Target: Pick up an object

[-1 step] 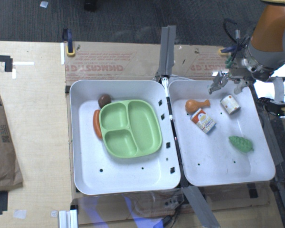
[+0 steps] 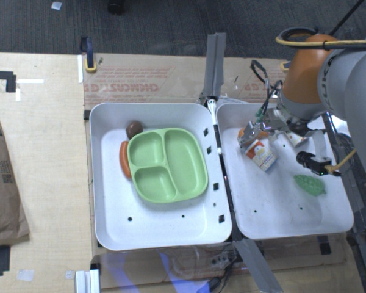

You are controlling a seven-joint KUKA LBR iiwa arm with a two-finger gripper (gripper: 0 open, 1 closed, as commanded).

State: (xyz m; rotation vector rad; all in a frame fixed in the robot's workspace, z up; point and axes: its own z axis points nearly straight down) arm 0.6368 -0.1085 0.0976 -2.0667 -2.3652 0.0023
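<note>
I am the grey arm with the orange band, and I reach in from the right. My gripper is low over the right bin, at its far left part. It is right at a small white and orange pack. The pack lies tilted in the bin, just below my gripper, and the two look like they touch. I cannot tell if the pack is held or just lies there.

A little green thing lies on the floor of the same bin, to the right of the pack and nearer. It is well apart from my gripper.

The left bin has a green plate in it. The plate has three parts. An orange thing peeks out from under its left edge. A small brown round thing sits just beside the plate's far left corner.

A brown paper bag lies on the bench, far off to the left of both bins.
</note>
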